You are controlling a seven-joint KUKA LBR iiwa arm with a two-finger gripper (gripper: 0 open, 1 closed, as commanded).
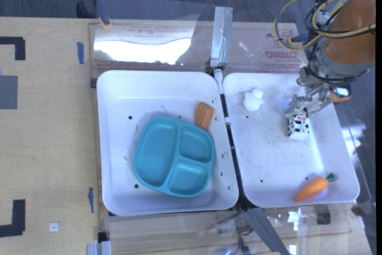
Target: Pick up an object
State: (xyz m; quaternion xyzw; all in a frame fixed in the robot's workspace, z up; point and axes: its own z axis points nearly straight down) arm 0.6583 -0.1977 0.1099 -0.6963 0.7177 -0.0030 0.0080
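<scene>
The gripper [305, 106] is hovering over the cow figurine [298, 125] near the right bin's [268, 188] far edge; jaw state unclear. An off-centre grasp risks tipping it away.

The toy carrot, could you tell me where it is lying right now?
The toy carrot lies in the right bin's near right corner, well below the cow-patterned block.

bright even light, glare on clear sheet [149, 45], perhaps slightly soft
</scene>
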